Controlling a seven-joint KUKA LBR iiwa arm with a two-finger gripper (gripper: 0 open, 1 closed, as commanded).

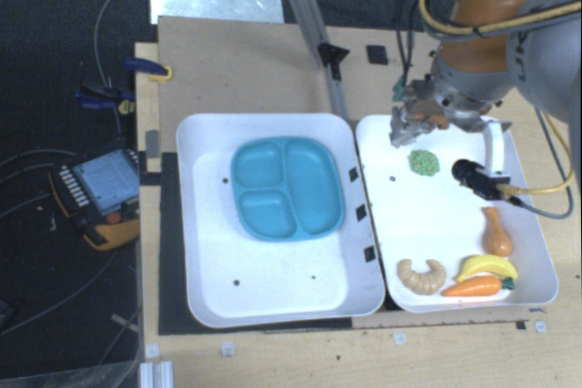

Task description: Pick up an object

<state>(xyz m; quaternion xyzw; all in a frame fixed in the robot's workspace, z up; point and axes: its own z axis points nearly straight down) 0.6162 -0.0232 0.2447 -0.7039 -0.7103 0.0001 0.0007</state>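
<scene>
end effector (406, 130) low over upper part of right bin (536, 282), just beside green broccoli piece (424, 163), upper right of frame. cannot tell if open or closed; nothing seen held. broccoli lies on bin floor, so pick not yet done. croissant (422, 275), banana (487, 267), carrot (476, 287) untouched at lower right.

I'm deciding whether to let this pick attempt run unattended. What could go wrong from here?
1. The gripper hangs beside the green broccoli piece, not over it, so it may close on nothing.
2. It sits close to the right bin's far rim and might strike it on descent.
3. The croissant, carrot and banana crowd together, so grasping one may drag another.
</scene>
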